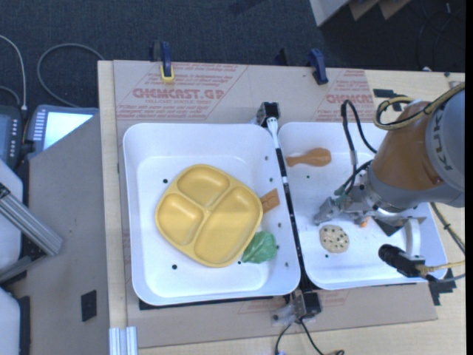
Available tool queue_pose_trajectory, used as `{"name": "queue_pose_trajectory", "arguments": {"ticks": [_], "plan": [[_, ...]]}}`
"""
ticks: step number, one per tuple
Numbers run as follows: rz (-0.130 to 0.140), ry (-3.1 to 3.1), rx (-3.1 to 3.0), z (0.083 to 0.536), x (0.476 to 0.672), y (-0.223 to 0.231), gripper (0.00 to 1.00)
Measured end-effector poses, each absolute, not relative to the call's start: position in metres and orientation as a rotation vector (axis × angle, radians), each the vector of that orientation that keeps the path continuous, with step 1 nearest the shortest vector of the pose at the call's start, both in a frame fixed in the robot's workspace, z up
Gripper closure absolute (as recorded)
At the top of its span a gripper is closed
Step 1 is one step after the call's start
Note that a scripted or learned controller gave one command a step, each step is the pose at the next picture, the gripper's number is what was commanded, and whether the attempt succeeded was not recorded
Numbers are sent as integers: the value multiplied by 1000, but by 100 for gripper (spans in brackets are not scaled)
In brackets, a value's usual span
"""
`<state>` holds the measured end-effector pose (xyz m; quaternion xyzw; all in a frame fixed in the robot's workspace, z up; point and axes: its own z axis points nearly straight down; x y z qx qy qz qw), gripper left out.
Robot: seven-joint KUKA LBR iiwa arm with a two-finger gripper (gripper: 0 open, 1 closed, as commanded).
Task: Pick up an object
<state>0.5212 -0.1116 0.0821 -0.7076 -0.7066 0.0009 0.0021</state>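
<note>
In the right bin (pixel 369 276), my gripper (pixel 342 211) hangs low, at the end of the orange-banded wrist (pixel 403 161). A round chocolate-chip cookie (pixel 334 238) lies on the bin floor just in front of the gripper, apart from it. A tan wooden spoon-shaped piece (pixel 310 157) lies at the back of the same bin. In the left bin (pixel 140 198) sit a yellow divided plate (pixel 210 214), a green leaf-shaped toy (pixel 259 248) at the plate's front right edge, and a small brown piece (pixel 269 199) at its right edge.
A black divider bar (pixel 283 187) runs between the two bins. Cables (pixel 355 135) loop over the right bin's back edge. A black part of the arm (pixel 399 261) sticks out near the right bin's front right corner. Blue clamps (pixel 165 56) hold the board at the back.
</note>
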Motion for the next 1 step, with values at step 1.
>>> {"name": "queue_pose_trajectory", "arguments": {"ticks": [1], "plan": [[-1, -2220, -2224, 95, 522, -112, 100]]}}
